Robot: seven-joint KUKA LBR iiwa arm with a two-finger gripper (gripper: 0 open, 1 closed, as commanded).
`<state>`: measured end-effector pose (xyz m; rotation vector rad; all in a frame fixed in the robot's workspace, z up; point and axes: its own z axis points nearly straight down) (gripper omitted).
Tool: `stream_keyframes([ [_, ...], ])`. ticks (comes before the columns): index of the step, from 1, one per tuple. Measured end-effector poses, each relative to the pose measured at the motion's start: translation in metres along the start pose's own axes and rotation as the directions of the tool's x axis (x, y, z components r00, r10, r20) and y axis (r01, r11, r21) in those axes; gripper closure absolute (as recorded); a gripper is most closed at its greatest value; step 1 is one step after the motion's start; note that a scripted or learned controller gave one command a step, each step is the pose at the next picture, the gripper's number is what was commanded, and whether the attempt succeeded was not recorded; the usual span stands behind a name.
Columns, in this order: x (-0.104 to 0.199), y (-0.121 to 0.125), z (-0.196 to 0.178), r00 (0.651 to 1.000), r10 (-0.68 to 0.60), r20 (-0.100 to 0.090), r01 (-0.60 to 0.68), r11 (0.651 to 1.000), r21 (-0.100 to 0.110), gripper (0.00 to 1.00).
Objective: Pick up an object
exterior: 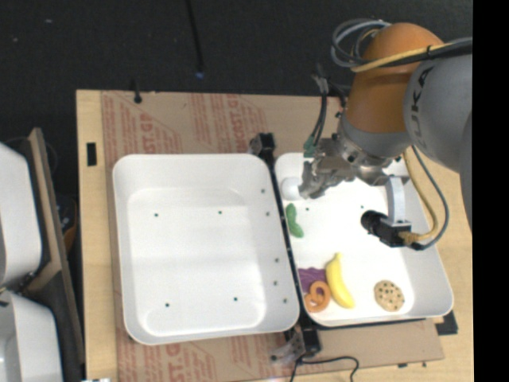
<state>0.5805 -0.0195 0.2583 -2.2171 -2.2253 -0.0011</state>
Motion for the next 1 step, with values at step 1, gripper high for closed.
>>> stream_keyframes([
  [1,0.0576,0.0083,0.0027,1.000,0.000,0.001,0.000,1.000,0.000,1.00],
])
